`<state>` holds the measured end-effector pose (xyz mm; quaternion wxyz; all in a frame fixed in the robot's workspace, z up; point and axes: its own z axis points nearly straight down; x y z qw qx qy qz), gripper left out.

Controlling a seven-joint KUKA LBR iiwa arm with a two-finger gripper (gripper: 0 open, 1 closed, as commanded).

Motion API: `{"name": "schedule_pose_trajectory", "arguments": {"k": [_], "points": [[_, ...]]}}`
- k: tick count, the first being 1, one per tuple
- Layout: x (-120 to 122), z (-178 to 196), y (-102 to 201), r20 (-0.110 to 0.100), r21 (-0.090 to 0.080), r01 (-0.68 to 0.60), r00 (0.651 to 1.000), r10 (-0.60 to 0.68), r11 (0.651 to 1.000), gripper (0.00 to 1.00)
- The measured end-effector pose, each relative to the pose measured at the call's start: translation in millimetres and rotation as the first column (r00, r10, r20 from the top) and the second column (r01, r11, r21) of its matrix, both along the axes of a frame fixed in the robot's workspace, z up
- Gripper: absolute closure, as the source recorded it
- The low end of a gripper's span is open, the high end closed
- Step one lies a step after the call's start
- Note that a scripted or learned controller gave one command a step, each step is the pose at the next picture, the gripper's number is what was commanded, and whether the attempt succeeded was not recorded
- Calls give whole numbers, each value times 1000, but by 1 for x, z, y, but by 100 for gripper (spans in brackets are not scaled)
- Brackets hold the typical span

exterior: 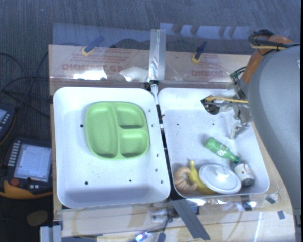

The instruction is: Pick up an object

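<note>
Nearest lie a white bowl (219,178), banana (193,173), brown roll (182,179) and small can (245,174) in the right bin (187,125). Nothing is lifted yet. The pincer (239,127) hangs near the green bottle (221,150), the likely target; whether it is released or clenched, I cannot tell.

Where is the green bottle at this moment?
In the camera view, the green bottle lies on its side in the right bin, toward its right wall, just above the white round lid and up-left of the small red-labelled can.

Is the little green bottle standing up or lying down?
Lying down. The green bottle rests lengthwise on the floor of the right bin.
</note>
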<state>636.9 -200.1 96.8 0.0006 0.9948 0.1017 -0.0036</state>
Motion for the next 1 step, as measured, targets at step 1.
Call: {"name": "schedule_pose_trajectory", "arguments": {"k": [1], "points": [[0,9,1,-4,-3,-7,1000,7,1000,100]]}}
